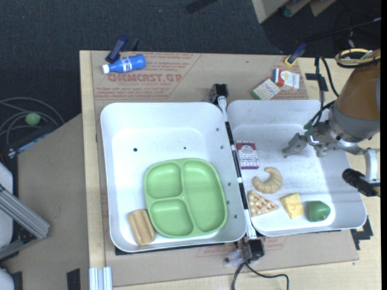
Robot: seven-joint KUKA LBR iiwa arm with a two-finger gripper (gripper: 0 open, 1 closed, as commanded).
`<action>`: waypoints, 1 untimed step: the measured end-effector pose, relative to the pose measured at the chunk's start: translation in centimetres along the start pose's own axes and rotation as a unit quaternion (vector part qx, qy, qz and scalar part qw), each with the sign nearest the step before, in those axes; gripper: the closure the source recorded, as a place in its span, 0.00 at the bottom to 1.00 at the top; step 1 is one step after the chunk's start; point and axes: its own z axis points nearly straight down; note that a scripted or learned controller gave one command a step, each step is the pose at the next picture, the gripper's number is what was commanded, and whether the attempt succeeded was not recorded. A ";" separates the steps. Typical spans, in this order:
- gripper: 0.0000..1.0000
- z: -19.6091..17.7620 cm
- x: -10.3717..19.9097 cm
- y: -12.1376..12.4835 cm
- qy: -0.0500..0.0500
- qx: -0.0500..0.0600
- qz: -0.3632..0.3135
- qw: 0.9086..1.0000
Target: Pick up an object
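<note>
the camera view looks down at a slant on two white bins set side by side on a wooden bench. the left bin holds a green divided plate in its near half, and a tan bread-like piece lies just beside the plate at the bin's near left corner.

the right bin carries the smaller things. a small red and white packet lies near the bin's left wall. below it sits a croissant, curved and pale brown. nearer the front edge are a waffle-patterned wedge, a yellow cheese block and a green pepper-like piece, lined up left to right and close to each other.

the arm comes in from the right, its orange band at the frame's edge, and the gripper hangs over the middle of the right bin, pointing left. whether its fingers are apart or together cannot be told at this angle, and nothing is seen between them. the croissant lies below and to the left of the gripper, near but apart from it; the packet lies further to the left, and the cheese block and green piece sit toward the front edge, well clear of it.

beyond the bins, on the bench, lie a blue and white bottle and a few small cartons.
</note>
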 end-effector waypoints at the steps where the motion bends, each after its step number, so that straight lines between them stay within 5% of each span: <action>1: 0.00 3.7 7.4 -8.9 0.001 0.002 -0.001 1.000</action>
